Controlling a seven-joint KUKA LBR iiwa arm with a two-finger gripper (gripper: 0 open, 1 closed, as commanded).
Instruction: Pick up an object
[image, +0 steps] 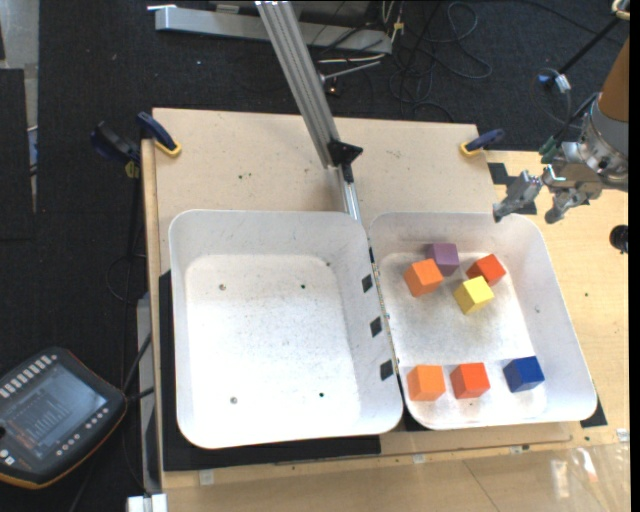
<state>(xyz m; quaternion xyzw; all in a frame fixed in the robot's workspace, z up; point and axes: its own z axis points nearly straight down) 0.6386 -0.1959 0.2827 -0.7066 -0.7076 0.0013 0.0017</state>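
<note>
The right bin (560, 330) holds several small cubes. A purple cube (444, 255), an orange cube (423, 276), a red-orange cube (488, 268) and a yellow cube (474, 293) cluster near its far side. Along its near side lie an orange cube (427, 381), a red cube (470, 379) and a blue cube (523, 373). My gripper (540, 202) hangs open above the bin's far right corner, fingers spread, with nothing between them. It is well to the right of and beyond the far cluster.
The left bin (200, 250) sits beside the right one on a tan board. A slanted metal pole (305, 85) reaches down to the bins' shared far edge. Clamps (158, 133) grip the board's far corners. A teach pendant (50, 410) lies at the lower left.
</note>
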